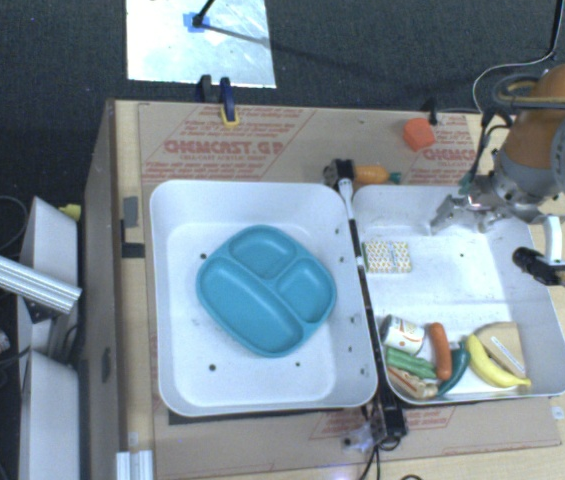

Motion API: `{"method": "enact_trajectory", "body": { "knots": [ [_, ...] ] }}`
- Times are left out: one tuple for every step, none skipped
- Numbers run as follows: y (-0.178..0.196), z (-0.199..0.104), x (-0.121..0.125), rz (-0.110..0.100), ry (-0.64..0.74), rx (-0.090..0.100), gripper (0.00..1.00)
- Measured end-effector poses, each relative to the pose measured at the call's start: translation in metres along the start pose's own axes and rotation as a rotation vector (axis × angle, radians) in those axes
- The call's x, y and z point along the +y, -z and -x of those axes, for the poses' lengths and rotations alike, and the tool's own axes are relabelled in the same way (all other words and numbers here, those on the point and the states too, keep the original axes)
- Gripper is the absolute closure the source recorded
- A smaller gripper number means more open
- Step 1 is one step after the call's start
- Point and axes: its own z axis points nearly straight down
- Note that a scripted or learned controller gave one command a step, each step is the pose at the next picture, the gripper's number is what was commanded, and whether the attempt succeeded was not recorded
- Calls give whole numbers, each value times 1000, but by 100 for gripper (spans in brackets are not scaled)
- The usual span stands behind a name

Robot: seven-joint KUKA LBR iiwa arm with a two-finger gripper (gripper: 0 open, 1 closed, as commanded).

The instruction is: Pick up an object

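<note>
Yellow banana [492, 361], an orange carrot [440, 349] and green pieces lie heaped in the right bin's [462, 268] near corner, touching one another, while the claw [467, 211] hangs over the far edge of that bin, well apart from them. Its fingers look spread, with nothing between them, though the view is poor. Judging from the crowding, a descent there could nudge neighbours or catch the bin wall, and the curved banana may slip

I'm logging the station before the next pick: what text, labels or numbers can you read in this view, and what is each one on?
"CHEMCAST GP": red print on the brown sheet under the bins, beyond the left bin.
"CHEMC...": the same red print near the orange block, partly hidden by the arm.
Smaller red lines around both: too blurred to read.
Small card in the right bin: a pattern, not legible.
</note>
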Motion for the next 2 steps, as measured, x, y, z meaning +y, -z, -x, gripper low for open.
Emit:
{"method": "enact_trajectory", "body": {
  "knots": [
    [101, 6, 1, 4, -3, -1, 0],
    [107, -27, -126, -1, -4, 1, 0]
  ]
}}
